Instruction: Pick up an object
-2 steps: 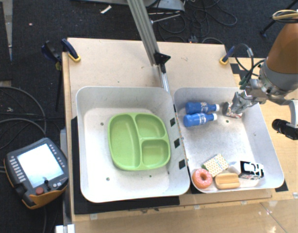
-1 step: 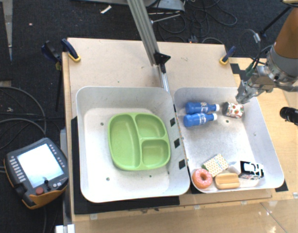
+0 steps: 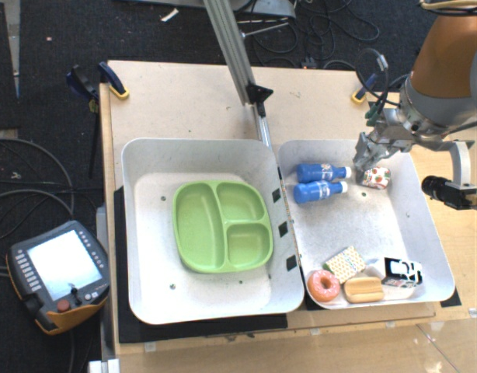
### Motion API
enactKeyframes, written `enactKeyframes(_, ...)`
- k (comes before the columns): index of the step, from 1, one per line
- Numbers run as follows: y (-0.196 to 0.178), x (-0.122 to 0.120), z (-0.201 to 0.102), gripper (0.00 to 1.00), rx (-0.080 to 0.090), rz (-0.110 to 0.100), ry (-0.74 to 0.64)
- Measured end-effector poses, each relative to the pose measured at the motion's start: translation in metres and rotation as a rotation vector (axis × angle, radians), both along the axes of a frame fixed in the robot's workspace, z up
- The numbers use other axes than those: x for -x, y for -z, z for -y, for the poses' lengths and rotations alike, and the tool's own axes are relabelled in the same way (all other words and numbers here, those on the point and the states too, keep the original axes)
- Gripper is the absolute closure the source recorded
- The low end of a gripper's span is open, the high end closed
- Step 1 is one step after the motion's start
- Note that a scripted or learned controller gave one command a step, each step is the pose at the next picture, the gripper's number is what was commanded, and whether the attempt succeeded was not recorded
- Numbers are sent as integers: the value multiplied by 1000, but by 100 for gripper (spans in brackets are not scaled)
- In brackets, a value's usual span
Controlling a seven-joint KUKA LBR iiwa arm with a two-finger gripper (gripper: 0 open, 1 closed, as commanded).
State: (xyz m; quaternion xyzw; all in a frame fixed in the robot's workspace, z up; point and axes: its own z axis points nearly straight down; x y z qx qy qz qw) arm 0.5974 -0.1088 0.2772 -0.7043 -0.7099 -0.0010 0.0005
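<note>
Pincer (image 3: 370, 160), finger state unclear, hangs at the right bin's (image 3: 425, 216) far edge, touching the small packet (image 3: 376, 178) just below-right.

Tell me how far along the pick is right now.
Done: the arm has reached into the right bin, its pincer low beside the small white and red object. In hand: I cannot see anything held. Left: gripping and lifting; the blue bottles and donut lie untouched.

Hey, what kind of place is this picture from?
Probably a robotics lab: a robot arm's gripper reaches over white bins on a bench, a teach pendant lies beside it, and cables trail across the floor.
</note>
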Motion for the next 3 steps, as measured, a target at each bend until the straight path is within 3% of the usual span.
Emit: enactKeyframes(3,42,30,-170,100,1,-4,-1)
